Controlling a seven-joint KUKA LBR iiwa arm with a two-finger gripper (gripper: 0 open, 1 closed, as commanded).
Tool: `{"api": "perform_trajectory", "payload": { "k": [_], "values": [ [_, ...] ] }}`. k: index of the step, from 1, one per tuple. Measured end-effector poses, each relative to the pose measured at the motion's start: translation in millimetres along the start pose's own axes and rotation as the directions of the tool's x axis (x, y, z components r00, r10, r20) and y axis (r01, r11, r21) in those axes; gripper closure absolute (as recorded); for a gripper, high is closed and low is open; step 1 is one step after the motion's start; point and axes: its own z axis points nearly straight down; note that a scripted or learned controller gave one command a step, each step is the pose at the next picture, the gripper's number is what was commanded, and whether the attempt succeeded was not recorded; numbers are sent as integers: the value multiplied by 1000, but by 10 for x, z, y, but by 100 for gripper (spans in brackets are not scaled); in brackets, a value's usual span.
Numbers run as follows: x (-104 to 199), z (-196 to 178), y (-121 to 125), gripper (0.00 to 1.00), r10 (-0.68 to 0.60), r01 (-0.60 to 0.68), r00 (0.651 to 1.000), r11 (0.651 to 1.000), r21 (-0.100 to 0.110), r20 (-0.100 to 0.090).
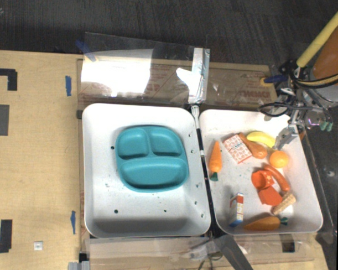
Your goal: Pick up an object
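The right bin (pixel 225 180) holds several toy foods. A yellow banana (pixel 259 139) lies at the back, with a round orange (pixel 278 159) just in front of it. My gripper (pixel 284 138) hangs over the bin's back right corner, right beside the banana's right end and just above the orange. Nothing shows held in it. A carrot (pixel 214 157) lies by the left wall, and a red-and-white packet (pixel 236 148) sits next to it. A red cup (pixel 261 179), a hot dog (pixel 279 177) and a cone (pixel 283 204) lie further forward.
The left bin (pixel 96 157) carries a teal divided plate (pixel 151 157). A small white tube (pixel 239 208) and a second carrot (pixel 263 222) rest near the right bin's front edge. Cables and the arm's wrist (pixel 303 103) crowd the back right.
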Motion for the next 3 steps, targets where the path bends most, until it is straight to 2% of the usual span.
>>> {"api": "perform_trajectory", "payload": {
  "k": [1, 2, 3],
  "values": [
    [262, 1013, -294, 0, 31, -31, 1000, 1000, -1, 1],
    [207, 1027, -265, 0, 90, -90, 996, 996, -3, -15],
    [1257, 1007, -16, 0, -61, 61, 998, 998, 0, 1]
  ]
}}
